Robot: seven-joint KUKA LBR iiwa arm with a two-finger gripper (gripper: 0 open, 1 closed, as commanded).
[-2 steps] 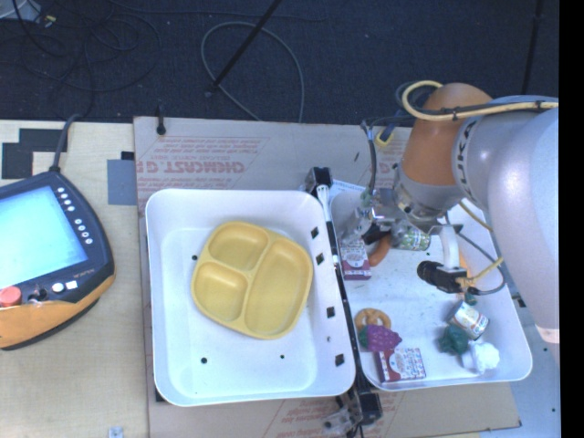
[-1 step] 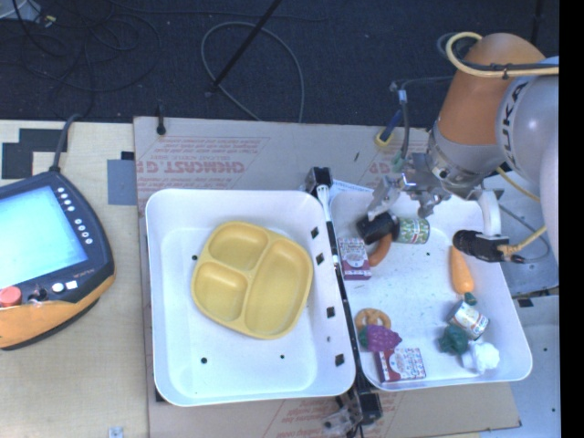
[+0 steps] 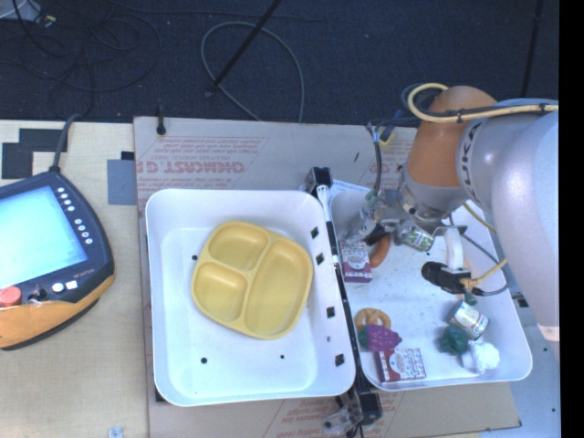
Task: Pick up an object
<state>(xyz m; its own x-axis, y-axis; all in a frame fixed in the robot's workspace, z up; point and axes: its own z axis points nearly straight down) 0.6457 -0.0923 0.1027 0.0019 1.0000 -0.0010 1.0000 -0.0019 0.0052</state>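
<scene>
My gripper (image 3: pixel 376 229) hangs low over the upper left part of the right bin (image 3: pixel 511 372), reaching in from the right. Just under it lies a small orange-brown sausage-shaped item (image 3: pixel 380 248). A small pink and white carton (image 3: pixel 356 262) sits to the item's left against the bin wall. Close beside the wrist on the right lies a small green and silver can (image 3: pixel 418 238). Whether anything is held between the gripper's tips is hidden by the wrist.
Lower in the right bin lie a brown pretzel-like ring (image 3: pixel 372 318), a purple item (image 3: pixel 383 338), a red and white carton (image 3: pixel 403 365), a silver can (image 3: pixel 469 320), a green item (image 3: pixel 452 339) and a white lump (image 3: pixel 484 358). The left bin (image 3: pixel 173 354) holds a yellow divided plate (image 3: pixel 253 278).
</scene>
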